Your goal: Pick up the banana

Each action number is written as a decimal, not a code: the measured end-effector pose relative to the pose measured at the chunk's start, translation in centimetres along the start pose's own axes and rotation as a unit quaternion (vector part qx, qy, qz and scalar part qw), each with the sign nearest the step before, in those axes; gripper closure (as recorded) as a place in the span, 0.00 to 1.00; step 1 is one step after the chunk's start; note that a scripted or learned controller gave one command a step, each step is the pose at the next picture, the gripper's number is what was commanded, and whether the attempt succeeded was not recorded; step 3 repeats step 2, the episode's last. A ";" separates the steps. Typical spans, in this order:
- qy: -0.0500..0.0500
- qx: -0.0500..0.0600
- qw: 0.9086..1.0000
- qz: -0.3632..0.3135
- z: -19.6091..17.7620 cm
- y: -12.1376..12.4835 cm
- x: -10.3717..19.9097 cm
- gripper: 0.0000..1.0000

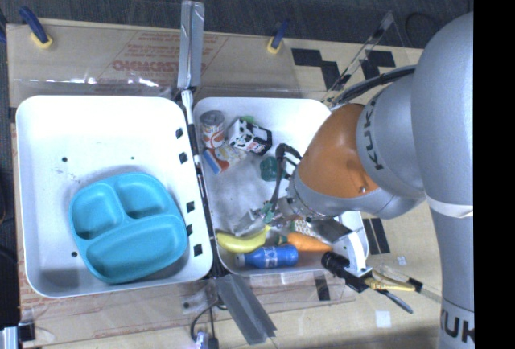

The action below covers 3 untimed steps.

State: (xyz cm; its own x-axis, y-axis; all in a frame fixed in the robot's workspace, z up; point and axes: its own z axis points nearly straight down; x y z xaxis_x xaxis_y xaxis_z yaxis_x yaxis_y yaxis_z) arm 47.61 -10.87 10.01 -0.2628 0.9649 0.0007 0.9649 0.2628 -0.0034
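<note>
The yellow banana (240, 241) lies near the front edge of the right bin (298, 110), just above a blue bottle (269, 258) and left of an orange carrot (308, 242). My gripper (272, 216) hangs low over the bin's middle, right above the banana's right end. The arm's orange band and grey wrist cover most of the gripper, so its tips are hard to make out among the clutter.
The right bin also holds a small can (212, 129), a black-and-white toy (249, 137) and a green item (269, 169). A blue divided plate (127, 224) lies in the left bin (48, 138). Metal dividers run between the bins.
</note>
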 end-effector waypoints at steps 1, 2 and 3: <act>0.001 0.001 1.000 -0.002 -0.9 0.0 0.1 1.00; 0.001 0.001 1.000 -0.002 -0.9 0.0 0.1 0.00; 0.001 0.001 1.000 -0.002 -0.9 0.0 0.1 0.00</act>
